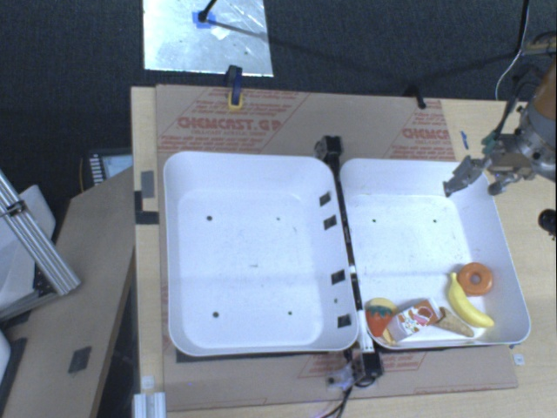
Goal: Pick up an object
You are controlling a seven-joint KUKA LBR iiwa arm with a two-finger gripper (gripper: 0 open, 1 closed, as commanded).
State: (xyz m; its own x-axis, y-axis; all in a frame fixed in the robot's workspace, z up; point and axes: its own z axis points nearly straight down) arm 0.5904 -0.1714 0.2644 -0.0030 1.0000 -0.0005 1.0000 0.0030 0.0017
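Banana (468,303) is my likeliest pick, lying along the near right corner of the right bin (409,225), crowded with everything else that bin holds: an orange ring (475,278) just behind it, a red and white packet (412,320) and a small brown wedge (454,323) beside it toward the divider, and a round orange and red piece (379,314) closest to the divider. I judge they sit bunched against the near wall because the bin's sloped sides gather loose things there. My gripper (474,176) hangs over the far right rim of that bin, well apart from the cluster, fingers spread with nothing between them, so it looks staged for a descent. The left bin (252,251) lies across the divider.
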